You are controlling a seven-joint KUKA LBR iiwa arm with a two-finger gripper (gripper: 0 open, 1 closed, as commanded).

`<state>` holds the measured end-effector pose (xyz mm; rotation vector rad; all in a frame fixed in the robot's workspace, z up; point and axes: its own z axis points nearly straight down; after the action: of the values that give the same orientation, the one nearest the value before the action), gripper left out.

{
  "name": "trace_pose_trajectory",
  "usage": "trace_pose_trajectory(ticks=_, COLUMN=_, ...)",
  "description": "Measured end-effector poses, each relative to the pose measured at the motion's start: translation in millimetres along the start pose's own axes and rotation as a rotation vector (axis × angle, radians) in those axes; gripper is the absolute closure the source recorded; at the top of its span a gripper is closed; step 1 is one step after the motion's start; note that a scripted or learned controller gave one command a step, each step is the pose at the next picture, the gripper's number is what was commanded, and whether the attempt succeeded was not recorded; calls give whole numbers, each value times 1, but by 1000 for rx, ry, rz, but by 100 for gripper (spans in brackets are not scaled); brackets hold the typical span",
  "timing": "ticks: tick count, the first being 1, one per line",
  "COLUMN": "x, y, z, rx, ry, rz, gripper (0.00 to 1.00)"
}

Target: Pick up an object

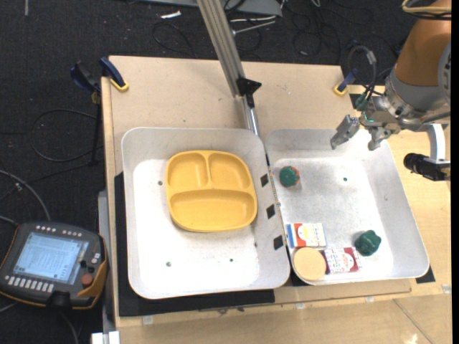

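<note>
From above, my arm (423,56) comes in from the right, with its orange band just over the grey wrist. My claw (361,133) hangs over the far edge of the right bin (401,213), toward its right corner. The two fingers (343,132) are spread wide apart, and nothing sits between them.

Below me in the right bin, a small green and brown ball (289,177) lies near the left wall, well apart from my claw. A dark green lump (368,243) sits toward the near right side. Along the near edge, a small white carton with red and blue print (305,233) lies just beside a round tan lid (310,263), and a red and white carton (340,260) touches that lid on its right.

The left bin (143,192) holds a yellow divided plate (211,190), lying flat toward the far half, with two small compartments on its far side and one long one on the near side.

A metal pole (224,38) slants down from the far side to the gap between the bins. A handheld control screen (50,264) rests on the dark floor at the near left, off the bench (179,92).
</note>
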<state>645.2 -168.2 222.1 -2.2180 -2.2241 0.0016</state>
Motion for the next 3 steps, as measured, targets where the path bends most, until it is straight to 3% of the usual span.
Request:
trace_pose_trajectory(ticks=1, x=0, y=0, z=0, rx=0, ry=0, rz=0, gripper=0)
trace_pose_trajectory(ticks=3, x=10, y=2, z=115, rx=5, ry=1, rz=2, gripper=0)
